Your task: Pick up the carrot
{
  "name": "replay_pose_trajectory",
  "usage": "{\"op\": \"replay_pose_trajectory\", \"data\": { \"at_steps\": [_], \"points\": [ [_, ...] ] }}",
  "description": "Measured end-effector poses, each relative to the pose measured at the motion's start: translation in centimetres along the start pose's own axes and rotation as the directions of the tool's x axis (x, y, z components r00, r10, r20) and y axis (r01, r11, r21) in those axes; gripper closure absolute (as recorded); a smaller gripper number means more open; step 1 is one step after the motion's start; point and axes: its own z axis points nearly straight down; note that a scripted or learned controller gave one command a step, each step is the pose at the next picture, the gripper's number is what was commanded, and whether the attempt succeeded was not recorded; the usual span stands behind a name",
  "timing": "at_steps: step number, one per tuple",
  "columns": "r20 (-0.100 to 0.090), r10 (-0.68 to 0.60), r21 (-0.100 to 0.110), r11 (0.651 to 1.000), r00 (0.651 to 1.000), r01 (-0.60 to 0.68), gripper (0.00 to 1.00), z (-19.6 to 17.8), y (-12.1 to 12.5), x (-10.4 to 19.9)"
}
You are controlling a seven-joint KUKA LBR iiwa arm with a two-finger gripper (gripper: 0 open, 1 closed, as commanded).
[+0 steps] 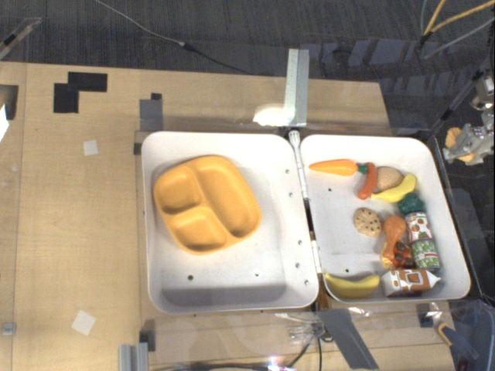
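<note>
The carrot (332,166) is orange with a small green top. It lies flat along the far edge of the right bin (340,246), near the bin's far left corner, with its tip pointing left. Its green end almost touches a red sausage-like toy (370,180). Nothing covers the carrot, and bare bin floor lies in front of it.
The right bin also holds a tan potato (389,178), a yellow fruit (396,190), a cookie (367,221), a drumstick (394,229), small packets (421,242), a carton (408,282) and a banana (352,284). A yellow divided plate (205,202) sits in the left bin (224,284).
</note>
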Motion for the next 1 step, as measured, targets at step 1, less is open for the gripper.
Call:
{"op": "replay_pose_trajectory", "data": {
  "at_steps": [1],
  "points": [
    [-0.012,-0.143,0.021,0.989,0.990,0.143,1.00,-12.07,1.16,0.09]
  ]
}}
